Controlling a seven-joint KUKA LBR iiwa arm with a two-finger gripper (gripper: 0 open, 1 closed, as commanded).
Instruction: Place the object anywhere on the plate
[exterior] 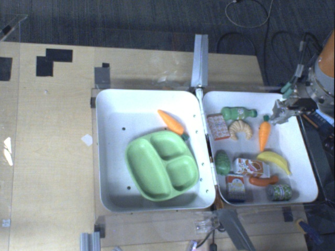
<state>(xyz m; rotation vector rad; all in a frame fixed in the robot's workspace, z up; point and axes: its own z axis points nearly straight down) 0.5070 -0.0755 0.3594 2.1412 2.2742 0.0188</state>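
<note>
My end effector (277, 113) hangs at the upper right of the right bin (310, 163), my arm reaching in from the far side; whether its jaws stand apart or closed I cannot tell, and I see nothing gripped between them. Just below and a little to my left lies a carrot (264, 134), its green top pointing up toward me and sitting right at my tip; I judge it the likeliest object for this try, though contact is not clear. The other items lie further off: a green bottle (238, 112) to my left, a croissant (241, 129) below that, a banana (275, 161) beneath the carrot, and a few packets lower still; they are crowded, so a descent here risks nudging neighbours. The green plate (161, 164) sits well away to my left in the left bin (112, 140), its three compartments bare, tilted across the bin floor; a second carrot (171, 122) rests beside its upper rim, touching or nearly so. Nothing lies on the plate yet; the task looks barely begun.
</note>
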